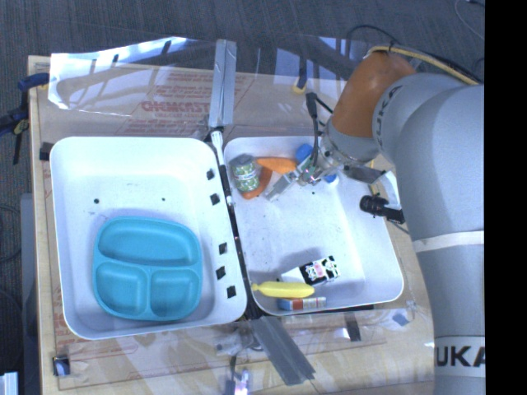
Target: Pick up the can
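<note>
The can is a small one with a greenish label. It stands upright in the back left corner of the right bin, close to the divider. My gripper is low in the back of that bin, just right of the can, with an orange carrot-like piece between them. The gripper's tip points left toward the can, and a small gap separates the two. The grey arm with its orange band reaches in from the right and covers the bin's back right corner.
A blue object lies by the back wall near the gripper. Along the right bin's front wall lie a banana, a black-and-white item and a small tube. The left bin holds a blue divided plate.
</note>
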`<state>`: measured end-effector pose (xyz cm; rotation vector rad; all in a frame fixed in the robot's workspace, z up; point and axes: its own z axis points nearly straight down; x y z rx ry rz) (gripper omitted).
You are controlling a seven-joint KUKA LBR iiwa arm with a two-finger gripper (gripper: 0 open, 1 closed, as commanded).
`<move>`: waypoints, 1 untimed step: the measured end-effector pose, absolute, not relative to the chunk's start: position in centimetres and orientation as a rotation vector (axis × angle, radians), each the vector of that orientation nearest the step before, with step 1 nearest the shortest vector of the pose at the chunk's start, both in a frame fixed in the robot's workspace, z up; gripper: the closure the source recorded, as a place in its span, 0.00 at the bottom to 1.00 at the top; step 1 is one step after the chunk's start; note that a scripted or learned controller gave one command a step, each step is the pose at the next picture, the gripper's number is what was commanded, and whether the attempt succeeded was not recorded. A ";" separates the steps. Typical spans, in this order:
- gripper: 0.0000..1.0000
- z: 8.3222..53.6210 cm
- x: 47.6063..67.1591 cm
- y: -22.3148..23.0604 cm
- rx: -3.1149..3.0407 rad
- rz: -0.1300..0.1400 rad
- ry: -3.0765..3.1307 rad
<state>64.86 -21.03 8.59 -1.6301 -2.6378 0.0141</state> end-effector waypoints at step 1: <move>0.00 9.1 58.8 -21.0 -1.600 0.001 -2.699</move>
